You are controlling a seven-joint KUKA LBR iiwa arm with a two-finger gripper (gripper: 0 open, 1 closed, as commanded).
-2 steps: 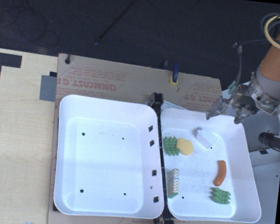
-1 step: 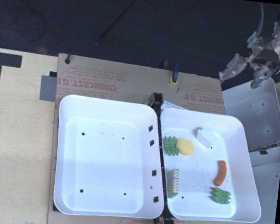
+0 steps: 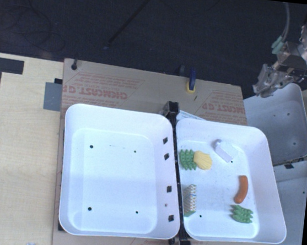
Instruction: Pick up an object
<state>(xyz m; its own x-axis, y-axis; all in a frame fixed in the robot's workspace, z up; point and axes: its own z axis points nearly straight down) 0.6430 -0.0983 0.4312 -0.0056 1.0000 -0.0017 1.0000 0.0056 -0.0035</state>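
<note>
— Across the bench we see two white bins side by side: the left bin [image 3: 79, 138], and the right bin [image 3: 268, 161] with five small things in it. What do we count?

— Near the divider, a yellow toy with green leaves [image 3: 196, 160]; just beyond it, a small grey block [image 3: 224, 151]; lower down by the divider, a ribbed grey piece [image 3: 189, 199]; toward the far side, an orange sausage [image 3: 241, 189] and, just beside its lower end, a green spiky piece [image 3: 241, 214]. All lie apart, with bare bin floor around each.

— And the gripper [image 3: 269, 83]?

— We see it at the upper right, over the dark floor next to a grey plate [image 3: 286, 124], outside both bins. Its fingers are small and blurred against the background, so we cannot tell whether they are spread or closed. The arm is cut off by the frame's edge.

— So the things lie well apart from it?

— Yes; the grey block is nearest, and we see nothing standing between them.
</note>
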